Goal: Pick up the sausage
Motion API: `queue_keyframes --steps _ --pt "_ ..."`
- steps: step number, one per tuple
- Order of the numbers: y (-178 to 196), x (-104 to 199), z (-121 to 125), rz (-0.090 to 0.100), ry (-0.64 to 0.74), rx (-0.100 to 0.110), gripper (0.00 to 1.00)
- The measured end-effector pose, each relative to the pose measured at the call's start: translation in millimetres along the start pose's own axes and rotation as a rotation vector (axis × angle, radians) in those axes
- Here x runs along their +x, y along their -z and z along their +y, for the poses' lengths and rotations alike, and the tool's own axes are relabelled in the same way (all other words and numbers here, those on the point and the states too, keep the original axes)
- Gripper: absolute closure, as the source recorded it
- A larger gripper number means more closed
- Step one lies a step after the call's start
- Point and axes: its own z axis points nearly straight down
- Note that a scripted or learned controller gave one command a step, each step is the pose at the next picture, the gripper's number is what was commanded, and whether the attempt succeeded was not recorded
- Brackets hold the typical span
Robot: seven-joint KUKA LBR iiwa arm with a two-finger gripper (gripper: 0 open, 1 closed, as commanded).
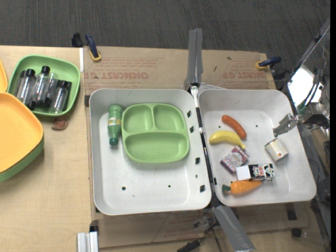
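Observation:
The sausage (pixel 233 125) is a short orange-red link lying at a slant in the upper middle of the right bin (pixel 252 105). A yellow banana (pixel 227 137) lies just below and to its left, almost touching it. My gripper (pixel 287 124) hangs at the right rim of that bin, well to the right of the sausage and just above a small white cylinder (pixel 276 150). It is grey and partly lost against the bin wall. Nothing shows in its grasp.
The right bin also holds a purple carton (pixel 234 159), a black-and-white box (pixel 261 171) and a carrot (pixel 245 187). In the left bin lie a green divided plate (pixel 155 132) and a green bottle (pixel 114 124). Outside it, a green tray of bottles (pixel 44 85) and orange plates (pixel 18 135).

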Motion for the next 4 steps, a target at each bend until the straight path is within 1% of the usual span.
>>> queue_keyframes --steps 1,2,3,4 --pt "-109.8 51.5 29.4 0.000 0.092 -0.001 0.00" --pt "-134.5 66.1 80.1 -0.001 0.094 -0.003 0.00" --pt "-125.8 65.4 80.0 -0.002 0.095 -0.003 1.00" --pt "85.7 125.3 100.9 -0.002 0.275 -0.002 1.00"
